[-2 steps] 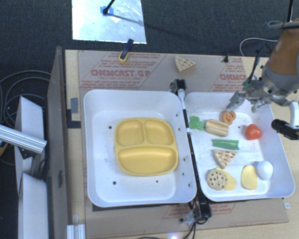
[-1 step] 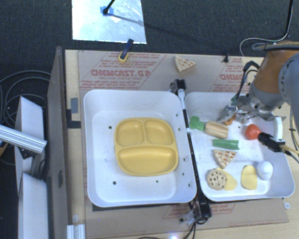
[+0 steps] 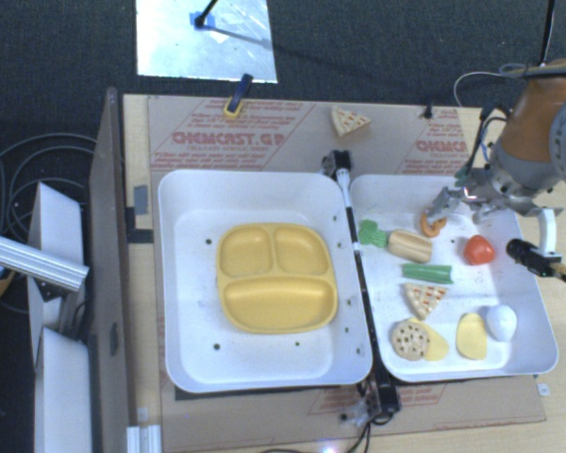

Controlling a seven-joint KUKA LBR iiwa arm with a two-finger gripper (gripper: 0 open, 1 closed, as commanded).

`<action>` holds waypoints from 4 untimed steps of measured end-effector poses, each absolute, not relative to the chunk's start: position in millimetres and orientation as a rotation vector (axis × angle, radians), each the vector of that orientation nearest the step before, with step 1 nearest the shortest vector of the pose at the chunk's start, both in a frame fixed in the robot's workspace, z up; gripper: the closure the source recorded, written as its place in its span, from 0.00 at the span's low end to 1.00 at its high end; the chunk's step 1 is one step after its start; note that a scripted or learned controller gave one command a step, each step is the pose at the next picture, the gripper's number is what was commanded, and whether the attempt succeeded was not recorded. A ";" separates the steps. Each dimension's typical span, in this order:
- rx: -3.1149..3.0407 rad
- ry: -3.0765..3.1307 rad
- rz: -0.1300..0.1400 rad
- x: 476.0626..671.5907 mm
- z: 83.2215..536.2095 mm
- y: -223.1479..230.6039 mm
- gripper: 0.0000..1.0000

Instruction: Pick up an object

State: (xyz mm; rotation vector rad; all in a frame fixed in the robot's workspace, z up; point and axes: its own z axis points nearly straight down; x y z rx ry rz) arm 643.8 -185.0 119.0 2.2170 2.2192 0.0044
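**Gripper low over the crowded right bin**

From my remote seat I saw the grey arm with its orange band [image 3: 538, 125] reaching in over the far end of the right white plastic bin [image 3: 538, 347]. The two-finger gripper [image 3: 450, 206] hung just above a small orange ring-shaped toy [image 3: 433, 224]; I could not tell whether its fingers were spread or pinching anything.

The ring lay near the bin's far wall, just beside a tan bun-shaped toy [image 3: 410, 245] with a green leafy piece [image 3: 372, 233] touching its left end. A glossy red tomato-like ball [image 3: 479, 249] sat to the right, a flat green strip [image 3: 426, 273] and a wedge of toy pizza [image 3: 424, 298] lay nearer me. Along the near wall sat a round speckled cookie [image 3: 408, 339], a pale yellow smooth lump [image 3: 471, 335] and a white egg [image 3: 501, 322].

The left white bin [image 3: 184, 253] held a yellow three-compartment plastic tray [image 3: 274, 277]. Another pizza wedge [image 3: 350, 121] rested on the cardboard behind both bins.
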 end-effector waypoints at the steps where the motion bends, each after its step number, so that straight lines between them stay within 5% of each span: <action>1: 2.208 2.226 0.003 671.1 85.8 -138.1 0.00; 2: 2.204 2.218 0.012 673.1 101.4 -141.5 1.00; 3: 2.203 2.220 0.010 672.9 100.9 -141.6 0.00; 4: 2.221 2.221 0.000 652.6 97.1 -154.9 0.00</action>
